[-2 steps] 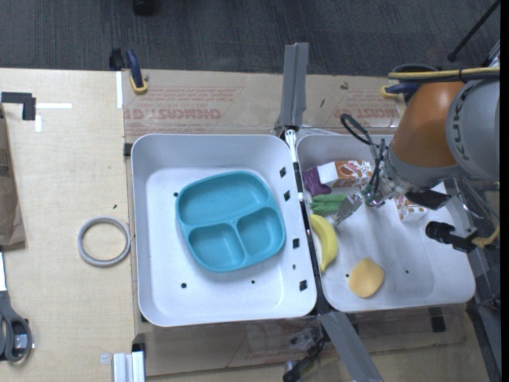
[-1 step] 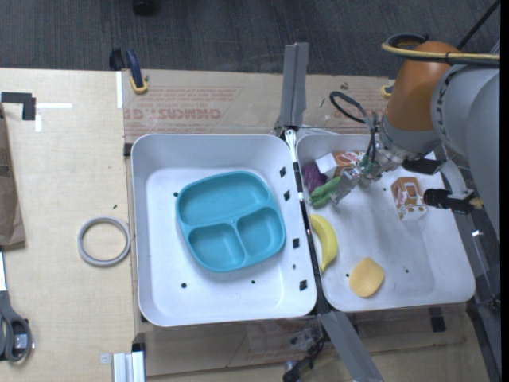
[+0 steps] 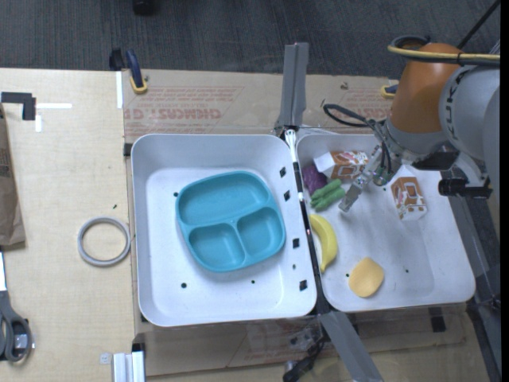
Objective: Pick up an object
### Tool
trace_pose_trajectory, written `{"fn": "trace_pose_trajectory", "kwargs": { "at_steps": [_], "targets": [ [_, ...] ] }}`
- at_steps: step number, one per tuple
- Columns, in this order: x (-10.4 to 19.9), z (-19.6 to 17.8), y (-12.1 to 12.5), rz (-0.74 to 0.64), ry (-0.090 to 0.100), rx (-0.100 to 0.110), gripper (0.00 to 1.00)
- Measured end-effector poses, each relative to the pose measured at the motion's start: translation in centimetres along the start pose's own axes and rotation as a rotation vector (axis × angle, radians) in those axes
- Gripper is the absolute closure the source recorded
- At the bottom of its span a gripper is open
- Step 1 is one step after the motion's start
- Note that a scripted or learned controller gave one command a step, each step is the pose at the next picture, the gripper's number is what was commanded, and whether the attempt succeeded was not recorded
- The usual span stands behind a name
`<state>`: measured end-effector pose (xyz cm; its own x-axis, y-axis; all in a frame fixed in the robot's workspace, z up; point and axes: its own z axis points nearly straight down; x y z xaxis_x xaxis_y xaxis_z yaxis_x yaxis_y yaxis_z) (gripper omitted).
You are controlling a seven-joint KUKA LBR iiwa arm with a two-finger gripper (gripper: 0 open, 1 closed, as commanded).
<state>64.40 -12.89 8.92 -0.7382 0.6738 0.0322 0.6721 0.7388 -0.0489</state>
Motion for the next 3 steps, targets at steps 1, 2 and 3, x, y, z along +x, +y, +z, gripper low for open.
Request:
{"fn": "trace_pose_trajectory", "kwargs": {
  "at_steps": [1, 2, 3],
  "targets": [
    [4.8, -0.1, -0.1, 0.228, -0.027, -0.052, 0.0],
    [1.2, 0.1, 1.7, 0.275, 0.014, -0.012, 0.0],
    [0.7, -1.0, 1.3, 0.277, -0.002, -0.012, 1.0]
  ]
}}
